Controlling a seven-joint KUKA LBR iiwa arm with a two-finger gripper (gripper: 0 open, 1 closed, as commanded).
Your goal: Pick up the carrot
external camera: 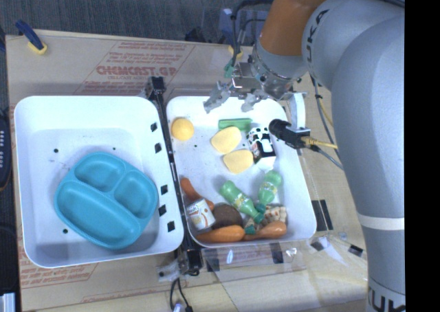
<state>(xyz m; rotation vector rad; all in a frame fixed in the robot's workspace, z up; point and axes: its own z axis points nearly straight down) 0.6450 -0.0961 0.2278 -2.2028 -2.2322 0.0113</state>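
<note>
A blue three-compartment plastic plate (105, 198) is lying in the left shallow white bin (27, 121). In the right shallow white bin (300, 187), an orange carrot (220, 234) is resting along the near wall, with green plastic bottles (249, 202) lying just behind it.

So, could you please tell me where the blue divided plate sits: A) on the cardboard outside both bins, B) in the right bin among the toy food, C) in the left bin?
C: the blue divided plate lies flat on the floor of the left bin, apart from the toy food in the right bin.
</note>
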